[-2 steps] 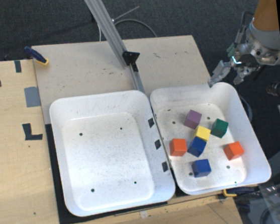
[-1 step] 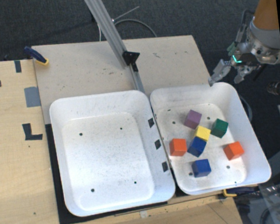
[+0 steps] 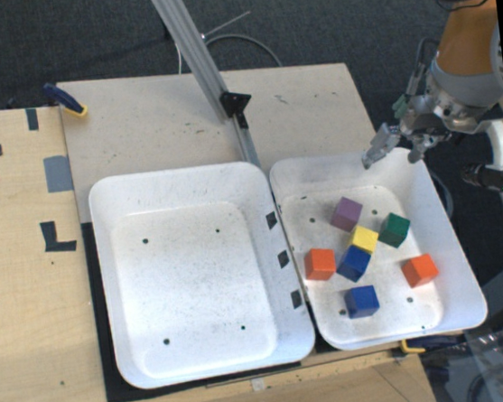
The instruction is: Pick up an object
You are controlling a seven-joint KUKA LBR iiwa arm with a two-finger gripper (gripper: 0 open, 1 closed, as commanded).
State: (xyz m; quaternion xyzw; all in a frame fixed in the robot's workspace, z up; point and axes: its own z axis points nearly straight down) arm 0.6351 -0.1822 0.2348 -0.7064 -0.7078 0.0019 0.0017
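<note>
**Coloured blocks wait in the right bin**

Seven blocks lie in the right bin (image 3: 436,218): purple block (image 3: 347,213), green block (image 3: 394,229), yellow block (image 3: 364,240), two blue blocks (image 3: 353,263) (image 3: 361,301) and two orange blocks (image 3: 320,263) (image 3: 419,269). At one o'clock from them, the gripper (image 3: 393,148) hovers over the bin's far rim, its jaws spread and holding nothing. The left bin (image 3: 113,258) sits alongside on the surface (image 3: 132,119).
</note>
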